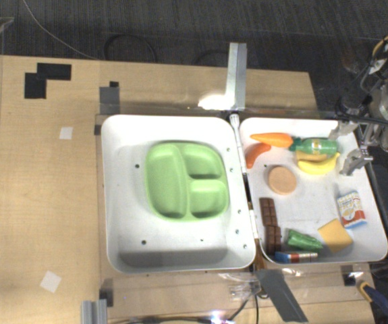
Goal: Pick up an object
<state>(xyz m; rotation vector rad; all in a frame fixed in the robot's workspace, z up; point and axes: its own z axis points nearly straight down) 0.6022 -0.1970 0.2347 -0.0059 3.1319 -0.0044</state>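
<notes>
Camera view places my gripper (357,155) at the far right rim of the right bin (372,252), hanging beside the yellow banana (317,165) and the green bottle (317,145). I judge my jaws to stand apart with nothing between them; the metal fingers are small in this view, so I note that with some reserve.

Contents of the right bin, as inspected: an orange carrot (272,139) at the top, a red-orange piece (254,154) beneath it, a round tan disc (282,179), a brown chocolate bar (269,224) along the left wall, a green packet (304,238), a marker (295,256) at the bottom edge, a yellow cheese wedge (335,235), and a small carton (350,208) well apart from the rest. The left bin (123,201) bears a green divided tray (185,179).

Assessment: no object is yet taken. The banana lies nearest, but it touches the bottle, so a closing pinch there risks catching both or pushing one aside. The carton stands clear on all sides and offers flat faces. My recommendation is to centre over the chosen thing, descend straight with jaws wide across its narrower side, and close only once near the floor.
</notes>
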